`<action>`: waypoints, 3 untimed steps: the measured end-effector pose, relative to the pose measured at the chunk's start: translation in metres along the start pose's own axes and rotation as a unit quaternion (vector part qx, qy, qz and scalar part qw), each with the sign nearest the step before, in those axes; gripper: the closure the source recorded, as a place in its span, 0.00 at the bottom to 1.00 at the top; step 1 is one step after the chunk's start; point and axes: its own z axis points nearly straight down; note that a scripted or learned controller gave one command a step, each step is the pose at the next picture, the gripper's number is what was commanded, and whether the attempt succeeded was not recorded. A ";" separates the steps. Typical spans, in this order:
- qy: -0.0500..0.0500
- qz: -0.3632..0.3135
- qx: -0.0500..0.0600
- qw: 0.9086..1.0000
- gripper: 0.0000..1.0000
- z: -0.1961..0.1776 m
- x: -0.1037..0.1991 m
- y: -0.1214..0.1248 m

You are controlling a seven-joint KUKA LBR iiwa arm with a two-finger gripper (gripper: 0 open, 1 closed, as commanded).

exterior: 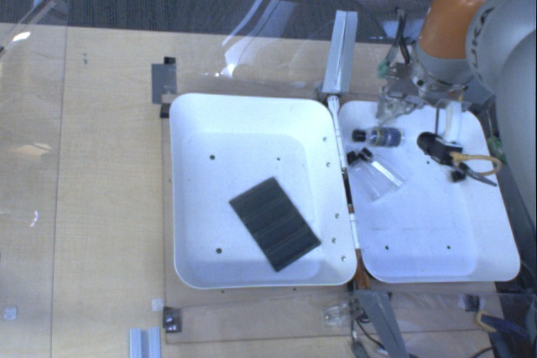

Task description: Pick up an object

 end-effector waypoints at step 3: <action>0.000 -0.038 -0.001 0.999 1.00 -0.077 0.025 -0.002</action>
